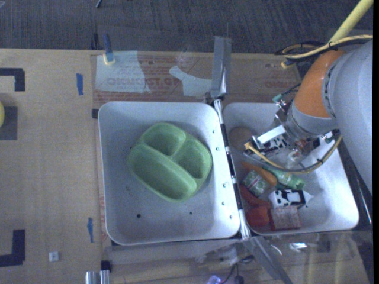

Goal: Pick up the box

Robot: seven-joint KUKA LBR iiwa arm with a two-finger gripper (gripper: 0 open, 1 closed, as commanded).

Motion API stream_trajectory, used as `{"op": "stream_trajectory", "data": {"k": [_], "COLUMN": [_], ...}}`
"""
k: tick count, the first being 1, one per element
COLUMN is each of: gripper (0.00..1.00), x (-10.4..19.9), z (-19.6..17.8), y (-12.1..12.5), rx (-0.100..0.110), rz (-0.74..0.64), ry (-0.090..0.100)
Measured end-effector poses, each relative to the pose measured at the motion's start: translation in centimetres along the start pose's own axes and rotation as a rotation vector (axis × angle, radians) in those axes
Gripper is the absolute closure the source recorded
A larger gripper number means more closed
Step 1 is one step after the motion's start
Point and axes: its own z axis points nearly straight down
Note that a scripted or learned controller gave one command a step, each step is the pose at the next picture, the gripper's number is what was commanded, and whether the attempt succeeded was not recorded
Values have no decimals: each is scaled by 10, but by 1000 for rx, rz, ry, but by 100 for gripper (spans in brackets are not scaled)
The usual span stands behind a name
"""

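Box [286,219] against right bin's [346,209] front wall.

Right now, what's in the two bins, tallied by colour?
Green: 3, the divided plate, a small can, a bottle-like item
Red or brown: 3, a box, a red piece, a tan round item
Orange: 1, a carrot-like item
Black-and-white: 1, a patterned item
Total: 8

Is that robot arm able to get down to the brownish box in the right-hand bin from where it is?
Probably yes. The box lies uncovered near the right bin's front edge, and the gripper hangs above that same bin.
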Motion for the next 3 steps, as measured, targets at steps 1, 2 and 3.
{"op": "stream_trajectory", "data": {"k": [1, 2, 3], "gripper": [100, 100, 100], "x": [8, 9, 68], "z": [-14, -21, -75], "y": [2, 3, 4], "rx": [-5, -3, 31], "rz": [-2, -1, 148], "ry": [18, 16, -41]}}
